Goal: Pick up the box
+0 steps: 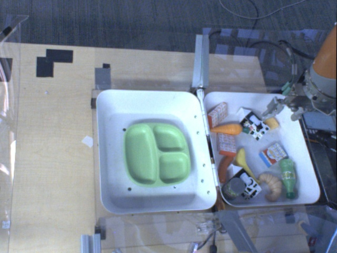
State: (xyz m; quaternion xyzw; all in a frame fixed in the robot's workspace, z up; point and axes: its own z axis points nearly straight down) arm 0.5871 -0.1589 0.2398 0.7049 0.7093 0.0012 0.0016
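Pincer (pixel 286 105) over right bin's (pixel 310 157) far corner, fingers apart, nothing between them, box (pixel 274 153) well apart.

A lime-green tray (pixel 157 153) sits in a white bin (pixel 108 141); an orange carrot (pixel 226 129) and red-and-white box (pixel 274 153) lie nearby.

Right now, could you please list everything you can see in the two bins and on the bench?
tray: one, green, three compartments, in left bin
boxes: three, white with red print, right bin; one far left, one by the divider, one right of centre
carrot: one, orange, upper left of right bin
banana: one, yellow, centre
croissant: one, tan, near edge
bottle: one, green, near right corner
black-and-white toys: two, one upper centre, one near edge
tape marks: black, on bench, far left
gripper: one, grey, above right bin's far edge
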